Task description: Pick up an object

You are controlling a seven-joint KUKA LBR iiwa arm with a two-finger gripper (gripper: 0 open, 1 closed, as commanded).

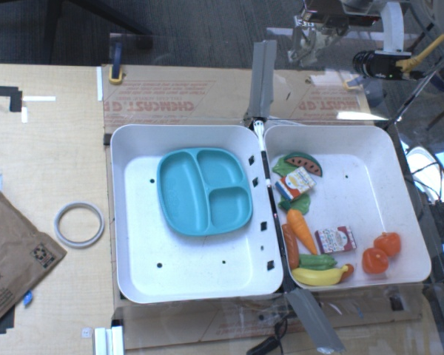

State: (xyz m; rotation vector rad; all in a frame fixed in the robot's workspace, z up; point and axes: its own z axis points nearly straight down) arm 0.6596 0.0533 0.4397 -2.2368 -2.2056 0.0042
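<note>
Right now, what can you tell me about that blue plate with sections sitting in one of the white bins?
The turquoise, rounded-rectangle divided plate, apparently smooth plastic, lies flat and face up in the left shallow white bin, a little above its middle and turned slightly askew. Raised ridges split it into three compartments: one long one on the left, two smaller ones on the right. Nothing lies in them. It rests on the bin floor and appears clear of the walls.

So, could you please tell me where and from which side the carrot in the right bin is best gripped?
I would grip the carrot across its thicker upper half, coming straight down from above. It lies flat and slanted, with a hot dog close along its left and a small red carton near its tip, so the claw should probably close across its width.
</note>
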